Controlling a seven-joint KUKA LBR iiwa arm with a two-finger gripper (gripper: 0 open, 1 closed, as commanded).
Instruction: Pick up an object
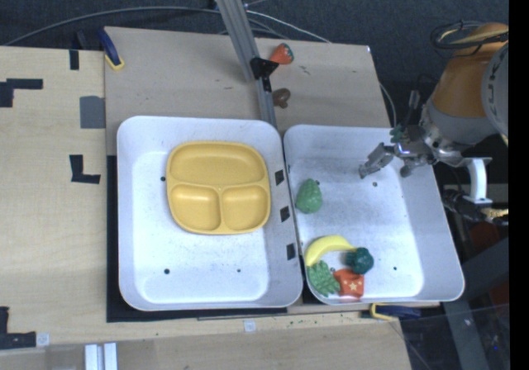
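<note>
Hovering at the right bin's upper right edge, gripper fingers spreading open, gripping nothing. Sitting mid-frame near that bin's left wall, green fruit; clustering at bottom centre, banana, dark green piece, leafy piece, red piece. Lying in the left bin, yellow plate.

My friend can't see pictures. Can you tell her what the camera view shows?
A robot arm's gripper hovers over the right bin, which holds a green fruit, a banana and other small toys. The left bin holds a yellow divided plate.
</note>
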